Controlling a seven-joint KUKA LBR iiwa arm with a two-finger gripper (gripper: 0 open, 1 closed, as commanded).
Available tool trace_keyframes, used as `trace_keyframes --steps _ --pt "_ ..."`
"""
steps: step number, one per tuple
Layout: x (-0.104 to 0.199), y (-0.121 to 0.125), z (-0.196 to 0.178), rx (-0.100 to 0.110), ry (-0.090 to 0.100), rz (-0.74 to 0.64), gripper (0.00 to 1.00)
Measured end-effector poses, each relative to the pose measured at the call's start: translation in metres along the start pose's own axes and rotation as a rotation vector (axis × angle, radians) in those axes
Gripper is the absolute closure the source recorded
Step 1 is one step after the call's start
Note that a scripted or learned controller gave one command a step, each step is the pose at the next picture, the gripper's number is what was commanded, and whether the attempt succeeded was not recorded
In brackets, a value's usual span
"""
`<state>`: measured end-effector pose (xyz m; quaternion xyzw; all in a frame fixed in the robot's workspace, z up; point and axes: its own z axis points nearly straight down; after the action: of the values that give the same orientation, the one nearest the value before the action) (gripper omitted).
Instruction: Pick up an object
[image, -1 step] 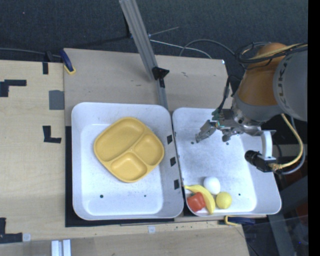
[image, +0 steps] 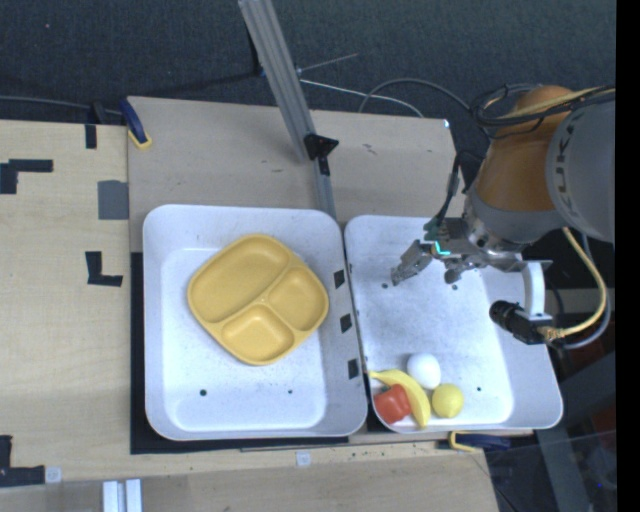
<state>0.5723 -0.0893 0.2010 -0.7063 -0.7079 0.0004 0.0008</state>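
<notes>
In the right bin, several small items cluster at the front: a white ball, a yellow banana, a red piece and a yellow round fruit. My gripper hangs over the back half of that bin, well above and behind the cluster. Its two fingers are spread apart with nothing between them. One fingertip points toward the bin's left wall.
The left bin holds a yellow divided plate. A grey pole slants down to the bins' shared back corner. Cables loop by the right bin's right side. Bare bin floor lies under my gripper.
</notes>
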Motion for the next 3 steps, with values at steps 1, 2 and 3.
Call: trace_keyframes --steps 1,2,3 --pt "-0.004 0.001 0.064 0.006 -0.001 0.001 0.00" --pt "-0.004 0.001 0.113 -0.001 -0.003 0.000 0.00" --pt "-0.003 0.001 0.102 0.000 0.000 -0.001 1.00"
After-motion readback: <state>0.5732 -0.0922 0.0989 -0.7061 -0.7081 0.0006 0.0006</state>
